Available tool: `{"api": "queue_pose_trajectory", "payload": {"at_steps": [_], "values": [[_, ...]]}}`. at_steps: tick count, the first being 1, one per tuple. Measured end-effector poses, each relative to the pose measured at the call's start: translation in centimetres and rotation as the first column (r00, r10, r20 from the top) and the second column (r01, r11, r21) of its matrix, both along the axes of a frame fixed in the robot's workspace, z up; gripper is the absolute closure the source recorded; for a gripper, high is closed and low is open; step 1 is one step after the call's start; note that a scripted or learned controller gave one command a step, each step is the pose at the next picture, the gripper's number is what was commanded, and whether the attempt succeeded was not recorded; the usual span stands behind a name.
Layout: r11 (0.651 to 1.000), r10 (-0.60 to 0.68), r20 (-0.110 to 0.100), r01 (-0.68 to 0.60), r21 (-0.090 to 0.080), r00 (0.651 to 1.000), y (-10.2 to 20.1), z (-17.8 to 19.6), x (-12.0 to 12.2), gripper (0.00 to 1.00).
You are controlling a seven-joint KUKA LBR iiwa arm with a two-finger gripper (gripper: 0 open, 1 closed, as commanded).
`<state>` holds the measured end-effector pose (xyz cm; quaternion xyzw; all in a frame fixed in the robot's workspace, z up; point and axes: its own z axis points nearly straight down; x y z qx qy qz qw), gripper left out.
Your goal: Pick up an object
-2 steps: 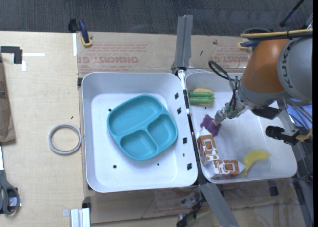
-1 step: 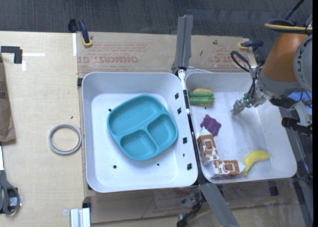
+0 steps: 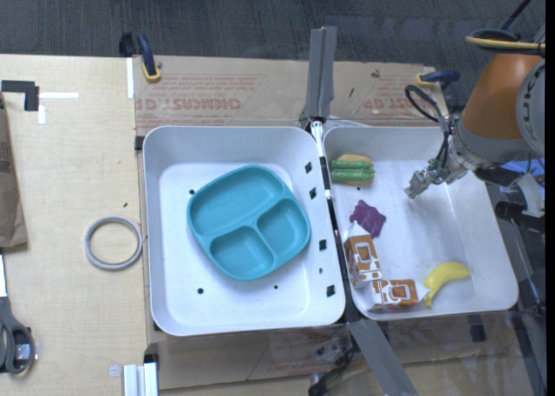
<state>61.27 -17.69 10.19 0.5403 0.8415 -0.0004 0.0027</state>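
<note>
White bin (image 3: 486, 238) on the right holds my candidates: yellow banana (image 3: 446, 279), purple piece (image 3: 368, 216), green-and-yellow item (image 3: 352, 169), two orange cartons (image 3: 375, 273). My gripper (image 3: 422, 182) hangs above bare bin floor, holding nothing, so I judge this the approach; next I'd descend onto one. How far it's open, I cannot tell.

- We see bare floor across the right bin (image 3: 486, 238)'s middle and right edge.
- Its left edge is crowded: green-and-yellow toy (image 3: 352, 169), purple piece (image 3: 368, 216), orange-and-white carton (image 3: 375, 275).
- A banana (image 3: 446, 279) blocks the near-right corner.
</note>
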Motion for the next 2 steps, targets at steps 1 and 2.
{"api": "queue_pose_trajectory", "payload": {"at_steps": [1,2], "values": [[0.999,-0.032,-0.005,0.032,0.003,0.999,5.5,-1.0,-1.1,1.0],[1.0,0.015,-0.003,-0.015,0.002,1.0,5.8,11.3,-5.7,1.0]]}}
